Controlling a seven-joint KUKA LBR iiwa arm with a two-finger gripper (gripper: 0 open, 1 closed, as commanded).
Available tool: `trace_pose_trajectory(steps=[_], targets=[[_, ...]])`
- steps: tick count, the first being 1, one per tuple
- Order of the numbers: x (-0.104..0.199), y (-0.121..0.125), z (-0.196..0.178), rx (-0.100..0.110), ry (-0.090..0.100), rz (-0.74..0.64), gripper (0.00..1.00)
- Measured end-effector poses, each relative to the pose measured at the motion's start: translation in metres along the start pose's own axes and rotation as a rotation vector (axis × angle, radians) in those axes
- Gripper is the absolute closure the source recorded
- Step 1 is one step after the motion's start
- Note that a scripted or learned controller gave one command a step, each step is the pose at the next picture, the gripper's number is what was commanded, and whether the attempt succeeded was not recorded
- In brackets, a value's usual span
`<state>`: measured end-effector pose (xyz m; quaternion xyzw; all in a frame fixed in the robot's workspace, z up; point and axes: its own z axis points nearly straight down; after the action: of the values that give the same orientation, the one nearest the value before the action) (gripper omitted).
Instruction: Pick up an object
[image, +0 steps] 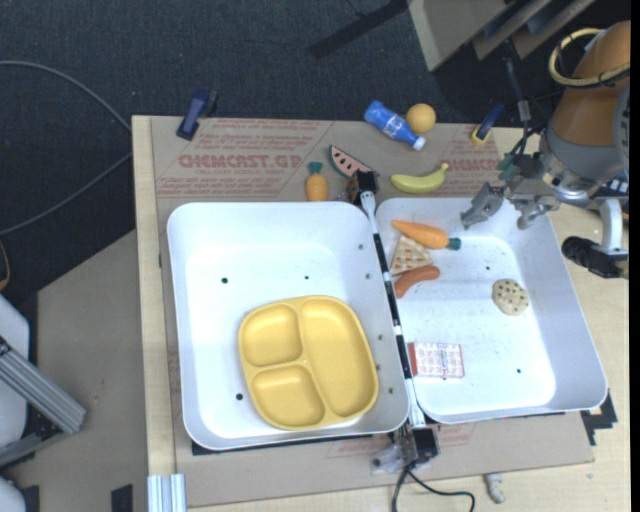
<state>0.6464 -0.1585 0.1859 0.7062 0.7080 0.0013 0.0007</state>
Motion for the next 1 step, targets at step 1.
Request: trace_pose_trajectory(steps=[1], targets=[[0.0451, 0.0193, 0.0729, 0.007, 0.001, 0.001, 0.00]])
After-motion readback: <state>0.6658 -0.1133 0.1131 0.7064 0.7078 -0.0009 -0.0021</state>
